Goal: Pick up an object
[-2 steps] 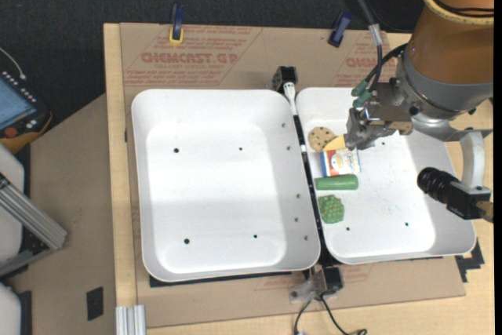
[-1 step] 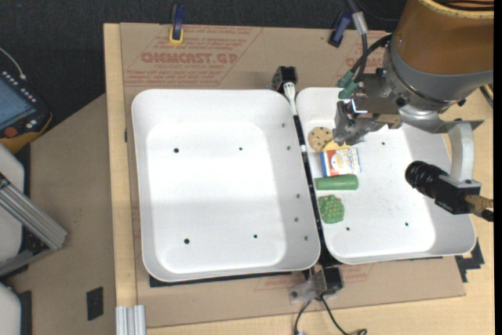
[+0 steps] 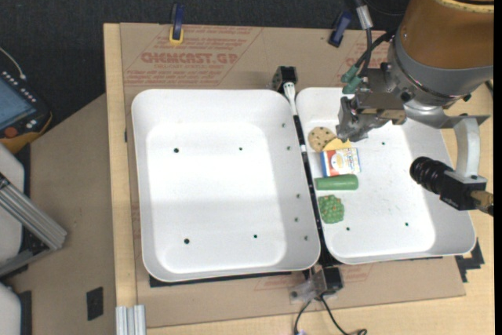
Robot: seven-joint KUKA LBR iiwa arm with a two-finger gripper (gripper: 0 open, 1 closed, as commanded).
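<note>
At left edge of right bin (image 3: 392,204), close to the shared rim: five small items in a tight column.
- Top: cookie (image 3: 318,139), with yellow wedge (image 3: 338,145) just beside.
- Middle: box (image 3: 341,162), touching or nearly touching the wedge.
- Below: green roll (image 3: 337,183), lying crosswise against the box.
- Bottom: green knob (image 3: 332,209), just beside the roll.

Gripper (image 3: 351,128): poised low over the wedge and the top edge of the box. Open or closed state: cannot tell from this angle. Nothing seen held.

Probable faults:
- Closing on two items at once, owing to tight packing; expect a slip or a double pick.
- Landing on the box edge or wedge slope instead of straddling; expect the item to tip or skid toward the cookie.
- Pushing the column against the rim, wedging items there.

Surroundings:
- Left bin (image 3: 141,169), alongside.
- Black fitting (image 3: 439,180) over the right bin's far side, well apart from the column.
- Cables (image 3: 362,63) hanging near the wrist; watch for snagging.
- Blue clamps (image 3: 177,24) on the cardboard (image 3: 196,51) behind, clear of the work.
</note>
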